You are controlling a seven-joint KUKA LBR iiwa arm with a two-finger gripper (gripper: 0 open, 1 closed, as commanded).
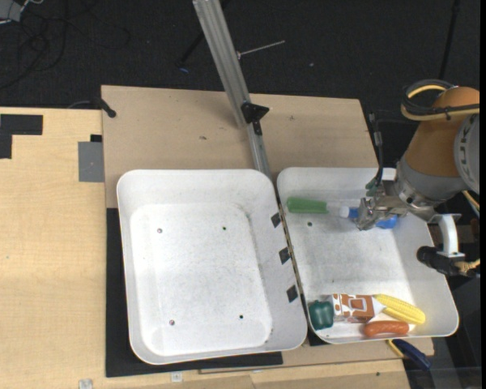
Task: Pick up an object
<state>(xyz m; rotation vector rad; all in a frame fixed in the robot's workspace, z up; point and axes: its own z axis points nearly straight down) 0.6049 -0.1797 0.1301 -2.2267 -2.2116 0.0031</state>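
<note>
The gripper (371, 214) hung low over a blue object (384, 220) in the right bin (352, 254) (its grasp I could not tell), so it needed centering before lifting slowly.

Robot lab: arm (441, 148), bins (134, 193)

Blue object (382, 220) lying flat, right bin's (348, 258) far side, beside green block (306, 206).
</note>
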